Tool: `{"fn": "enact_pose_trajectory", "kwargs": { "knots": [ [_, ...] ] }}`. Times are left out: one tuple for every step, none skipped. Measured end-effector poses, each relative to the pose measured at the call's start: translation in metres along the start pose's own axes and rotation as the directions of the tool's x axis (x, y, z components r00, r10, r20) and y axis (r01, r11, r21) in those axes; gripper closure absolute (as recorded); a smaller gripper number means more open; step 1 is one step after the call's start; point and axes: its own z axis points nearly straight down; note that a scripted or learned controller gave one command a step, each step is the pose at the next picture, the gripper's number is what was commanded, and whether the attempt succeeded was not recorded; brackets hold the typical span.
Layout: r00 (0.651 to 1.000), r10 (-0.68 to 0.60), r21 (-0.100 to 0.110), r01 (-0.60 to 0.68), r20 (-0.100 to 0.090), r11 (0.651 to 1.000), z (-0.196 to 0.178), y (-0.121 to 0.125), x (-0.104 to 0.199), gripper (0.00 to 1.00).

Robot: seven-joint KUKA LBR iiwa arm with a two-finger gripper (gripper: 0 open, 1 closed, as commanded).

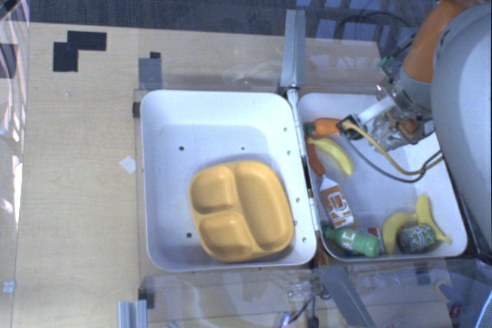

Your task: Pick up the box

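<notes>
The box (336,205) is a small orange and white carton lying flat against the left wall of the right bin (438,173), toward its front. My gripper (400,125) hangs over the back right part of that bin, well behind and to the right of the box and apart from it. Nothing shows in its grasp.
A carrot (324,127) and a banana (335,156) lie behind the box. In front of it sit a green bottle (355,241), two more bananas (393,227) (427,214) and a dark round fruit (417,239). The left bin (165,165) holds a yellow divided plate (241,209).
</notes>
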Motion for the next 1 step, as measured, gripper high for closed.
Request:
{"fn": "enact_pose_trajectory", "kwargs": {
  "knots": [
    [1.000, -0.010, -0.002, 0.010, -0.001, 1.000, -0.0108, -0.0001, 0.0015, 1.00]
  ]
}}
